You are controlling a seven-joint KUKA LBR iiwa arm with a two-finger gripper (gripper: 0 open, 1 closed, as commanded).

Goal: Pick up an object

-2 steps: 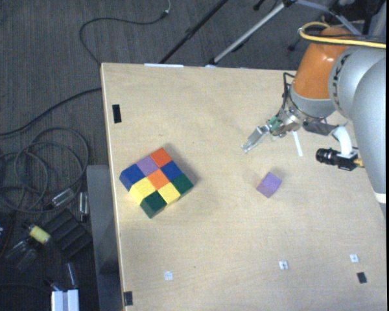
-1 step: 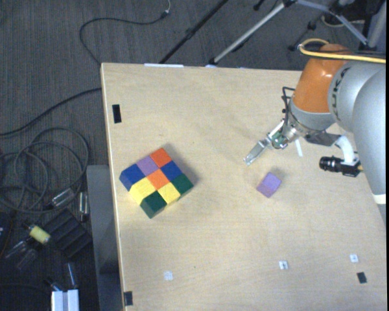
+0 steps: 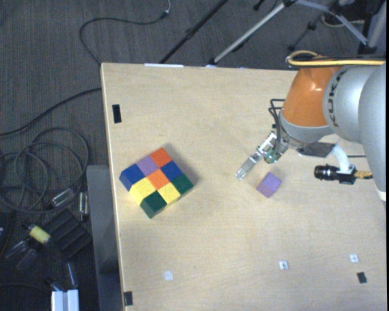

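Arm poised beside a lone purple cube on the bench.

In the camera view we see the gripper point(image 3: 254, 163) reaching in from three o'clock, angled down toward the wooden bench top point(image 3: 220, 251); we cannot tell whether it is spread or closed, and nothing shows clasped in it. The small purple cube point(image 3: 268, 184) lies just beside it at about four o'clock, apart from it and flat on the bench. We judge this the likeliest target, since it sits alone with free sides. Well apart at nine o'clock sits a block of coloured cubes point(image 3: 157, 181), packed tight together, which we judge harder to grasp singly. Cables point(image 3: 32, 154) trail on the floor at the far left.
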